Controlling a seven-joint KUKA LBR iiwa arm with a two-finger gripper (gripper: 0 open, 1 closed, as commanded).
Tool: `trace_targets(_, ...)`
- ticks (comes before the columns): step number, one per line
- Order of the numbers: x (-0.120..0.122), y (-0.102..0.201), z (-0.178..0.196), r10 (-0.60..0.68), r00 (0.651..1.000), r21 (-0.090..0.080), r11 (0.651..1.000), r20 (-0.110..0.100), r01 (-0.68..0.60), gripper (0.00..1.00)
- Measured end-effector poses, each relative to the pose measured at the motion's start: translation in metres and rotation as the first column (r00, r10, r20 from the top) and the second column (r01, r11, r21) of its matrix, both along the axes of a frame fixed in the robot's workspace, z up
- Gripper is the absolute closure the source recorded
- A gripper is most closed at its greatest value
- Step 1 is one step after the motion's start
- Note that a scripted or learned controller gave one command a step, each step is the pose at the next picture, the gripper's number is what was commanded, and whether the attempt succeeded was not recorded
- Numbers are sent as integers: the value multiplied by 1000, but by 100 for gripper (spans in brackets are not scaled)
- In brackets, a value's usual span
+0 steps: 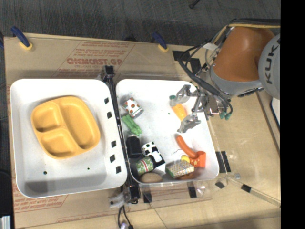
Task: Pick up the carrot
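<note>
Near edge of the right bin [209, 132]: a jumble of small toys, half overlapping, hard to name. Just beyond lies the carrot [185, 147], smooth, orange, tapered, on the bin floor. Farther still, my gripper [185, 109] hangs spread, metal fingers straddling a small yellow-orange piece [179, 111], pinching nothing.

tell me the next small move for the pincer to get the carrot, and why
Probably shift the pincer toward the near end of the right bin and then lower it. Its fingers look spread and hold nothing. They hang over a yellow-orange piece, while the carrot lies just beyond them, close to the red item.
</note>
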State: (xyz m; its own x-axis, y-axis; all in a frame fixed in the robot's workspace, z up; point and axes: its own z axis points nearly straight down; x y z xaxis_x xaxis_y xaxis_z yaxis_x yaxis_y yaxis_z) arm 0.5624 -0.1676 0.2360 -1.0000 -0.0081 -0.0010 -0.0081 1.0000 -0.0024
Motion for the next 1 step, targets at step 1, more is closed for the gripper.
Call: trace_targets(1,40,-24,-122,96,995,7,995,-11,-96,0)
